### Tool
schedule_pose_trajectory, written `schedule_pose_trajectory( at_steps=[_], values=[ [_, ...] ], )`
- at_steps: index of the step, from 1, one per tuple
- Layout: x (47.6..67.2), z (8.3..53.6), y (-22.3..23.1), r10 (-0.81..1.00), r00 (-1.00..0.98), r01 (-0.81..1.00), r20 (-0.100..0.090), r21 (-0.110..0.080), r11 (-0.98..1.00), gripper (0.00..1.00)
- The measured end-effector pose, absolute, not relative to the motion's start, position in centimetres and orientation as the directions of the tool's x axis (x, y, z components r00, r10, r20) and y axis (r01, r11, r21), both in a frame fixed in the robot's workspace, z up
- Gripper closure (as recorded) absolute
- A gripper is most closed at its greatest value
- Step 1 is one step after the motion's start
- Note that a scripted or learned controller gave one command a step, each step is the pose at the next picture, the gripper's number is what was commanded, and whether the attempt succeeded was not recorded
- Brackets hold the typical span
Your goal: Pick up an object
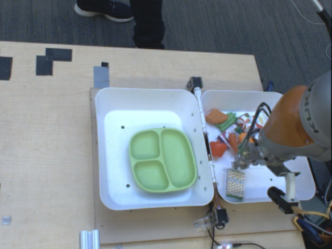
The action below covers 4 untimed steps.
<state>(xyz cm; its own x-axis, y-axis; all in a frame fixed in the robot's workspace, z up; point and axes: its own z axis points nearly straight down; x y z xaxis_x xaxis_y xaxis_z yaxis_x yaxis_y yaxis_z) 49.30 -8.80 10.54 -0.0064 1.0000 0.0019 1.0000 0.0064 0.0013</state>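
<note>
The right bin (259,191) holds a heap of small things: an orange piece (215,116), a green piece (227,123), a red piece (218,148) and a colourful packet (244,122) near its far left. A speckled tan block (235,183) lies alone at the bin's near left. My gripper (240,161) hangs low over the bin, just above the block and right of the red piece. The grey wrist and orange band (282,123) hide the bin's middle and right. Nothing shows as held.
The left bin (111,154) bears a green three-part plate (162,160). A metal clamp (195,83) sits at the far end of the rim between the bins. A person's legs (148,14) stand beyond the bench's far edge.
</note>
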Motion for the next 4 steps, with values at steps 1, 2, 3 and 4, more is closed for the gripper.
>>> schedule_pose_trajectory(
  at_steps=[1, 2, 3, 4],
  values=[
    [49.3, 10.5, -8.8, 1.0, -0.006, 1.0, 0.002, 0.001, 0.006, 0.0],
    [49.4, 11.2, -8.7, 1.0, -0.01, 1.0, 0.004, -0.002, 0.01, 1.0],
    [49.4, 11.2, -8.7, 1.0, -0.009, 1.0, 0.004, -0.002, 0.009, 0.0],
    [49.5, 11.8, -8.7, 1.0, -0.014, 1.0, 0.006, -0.004, 0.014, 1.0]
  ],
)
